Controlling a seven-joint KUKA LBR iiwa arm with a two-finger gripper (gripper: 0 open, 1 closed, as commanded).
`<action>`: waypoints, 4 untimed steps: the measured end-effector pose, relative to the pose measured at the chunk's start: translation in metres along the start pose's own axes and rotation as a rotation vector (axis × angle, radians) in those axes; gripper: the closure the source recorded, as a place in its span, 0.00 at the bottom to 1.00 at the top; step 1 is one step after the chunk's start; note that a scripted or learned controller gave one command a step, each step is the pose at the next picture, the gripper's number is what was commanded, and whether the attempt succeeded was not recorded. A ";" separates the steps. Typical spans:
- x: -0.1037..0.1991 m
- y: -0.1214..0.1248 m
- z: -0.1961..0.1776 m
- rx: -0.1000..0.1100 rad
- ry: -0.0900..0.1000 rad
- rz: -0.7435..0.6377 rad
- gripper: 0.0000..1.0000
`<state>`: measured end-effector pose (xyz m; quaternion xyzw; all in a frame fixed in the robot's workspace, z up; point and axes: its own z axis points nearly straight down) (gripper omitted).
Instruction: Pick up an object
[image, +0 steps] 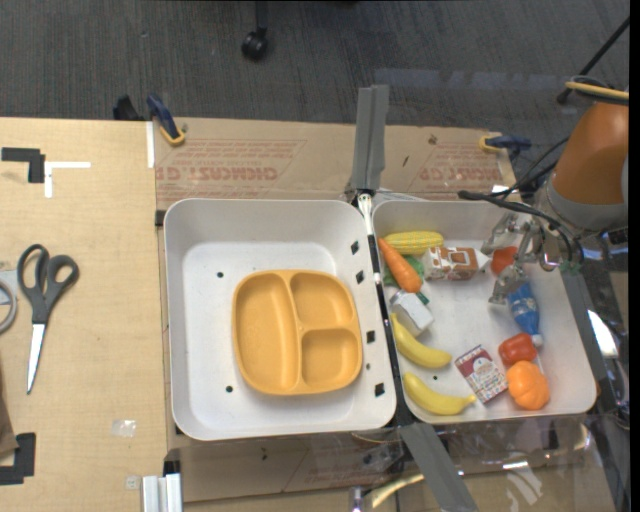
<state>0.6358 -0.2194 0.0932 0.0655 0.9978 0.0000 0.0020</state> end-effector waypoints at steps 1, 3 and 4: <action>-0.002 0.002 -0.011 0.001 -0.007 -0.004 1.00; -0.004 0.002 -0.022 0.003 -0.013 -0.006 1.00; 0.040 0.064 -0.004 0.002 -0.007 0.202 1.00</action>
